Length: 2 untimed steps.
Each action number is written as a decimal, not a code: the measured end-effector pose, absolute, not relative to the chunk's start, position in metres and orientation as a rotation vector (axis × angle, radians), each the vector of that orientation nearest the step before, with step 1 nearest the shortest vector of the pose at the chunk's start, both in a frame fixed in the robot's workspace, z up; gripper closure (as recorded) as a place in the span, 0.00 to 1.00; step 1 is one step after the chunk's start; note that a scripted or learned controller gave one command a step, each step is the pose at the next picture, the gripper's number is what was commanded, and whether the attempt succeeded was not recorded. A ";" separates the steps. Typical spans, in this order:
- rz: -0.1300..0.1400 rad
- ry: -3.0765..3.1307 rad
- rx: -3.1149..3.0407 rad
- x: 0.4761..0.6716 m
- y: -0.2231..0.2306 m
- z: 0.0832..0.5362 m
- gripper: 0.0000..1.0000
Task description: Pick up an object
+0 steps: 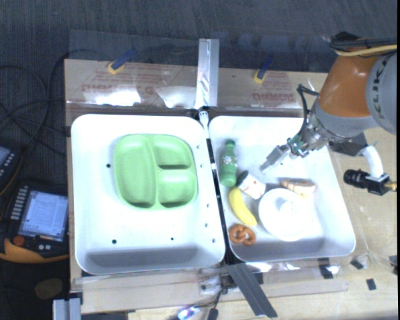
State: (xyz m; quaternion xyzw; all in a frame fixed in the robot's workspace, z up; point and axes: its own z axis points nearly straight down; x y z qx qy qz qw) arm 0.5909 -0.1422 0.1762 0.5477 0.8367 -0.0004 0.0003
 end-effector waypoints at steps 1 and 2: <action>0.006 2.736 1.520 0.553 -0.122 0.090 0.00; 0.002 2.918 1.115 0.544 -0.104 0.091 0.00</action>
